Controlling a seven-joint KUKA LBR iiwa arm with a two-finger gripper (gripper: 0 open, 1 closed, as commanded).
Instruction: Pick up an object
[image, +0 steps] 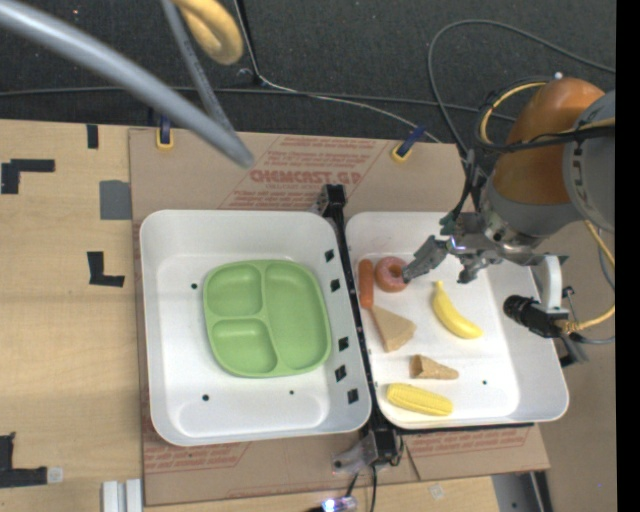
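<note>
The right bin holds several toy foods: a pink donut, a red sausage, a yellow banana, a large tan wedge, a small tan wedge and a corn cob. My gripper hangs over the bin's upper middle, between the donut and the banana. It is open, with its fingers spread and nothing between them. The left finger's tip is just right of the donut; whether they touch is unclear.
The left bin holds a green divided plate. A black divider runs between the bins. A black fitting and cables on the arm hang over the right bin's right side.
</note>
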